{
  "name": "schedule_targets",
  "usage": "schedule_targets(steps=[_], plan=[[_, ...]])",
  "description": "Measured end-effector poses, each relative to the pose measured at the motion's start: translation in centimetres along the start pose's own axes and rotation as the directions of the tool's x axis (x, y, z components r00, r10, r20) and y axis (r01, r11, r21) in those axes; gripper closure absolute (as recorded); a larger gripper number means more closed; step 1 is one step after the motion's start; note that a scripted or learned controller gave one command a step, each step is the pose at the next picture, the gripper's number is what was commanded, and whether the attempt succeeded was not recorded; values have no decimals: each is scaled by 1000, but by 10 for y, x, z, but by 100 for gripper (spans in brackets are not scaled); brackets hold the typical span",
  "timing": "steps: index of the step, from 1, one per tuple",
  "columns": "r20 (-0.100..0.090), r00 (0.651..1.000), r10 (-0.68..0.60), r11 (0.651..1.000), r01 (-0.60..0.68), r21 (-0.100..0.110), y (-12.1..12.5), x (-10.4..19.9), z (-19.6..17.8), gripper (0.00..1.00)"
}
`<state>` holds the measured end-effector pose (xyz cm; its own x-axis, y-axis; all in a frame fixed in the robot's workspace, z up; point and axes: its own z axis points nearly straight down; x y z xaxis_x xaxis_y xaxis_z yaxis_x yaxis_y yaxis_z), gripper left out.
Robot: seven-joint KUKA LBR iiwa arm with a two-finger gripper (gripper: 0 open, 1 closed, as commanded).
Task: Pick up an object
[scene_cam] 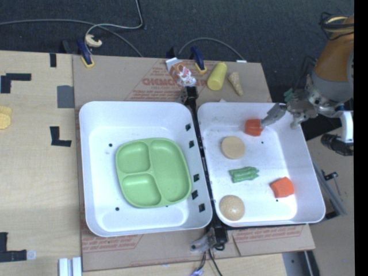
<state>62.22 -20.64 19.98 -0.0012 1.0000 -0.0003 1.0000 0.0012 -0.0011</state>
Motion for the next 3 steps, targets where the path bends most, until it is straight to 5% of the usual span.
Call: schedule_targets(steps=[1, 2, 3], plan=[[-1, 1000, -2, 1000, 2, 0, 47, -16, 95, 0], [3, 1000, -1, 1000, 1, -3, 20, 19, 113, 0], [4, 1000, -2, 1000, 2, -6, 20, 19, 103, 100]])
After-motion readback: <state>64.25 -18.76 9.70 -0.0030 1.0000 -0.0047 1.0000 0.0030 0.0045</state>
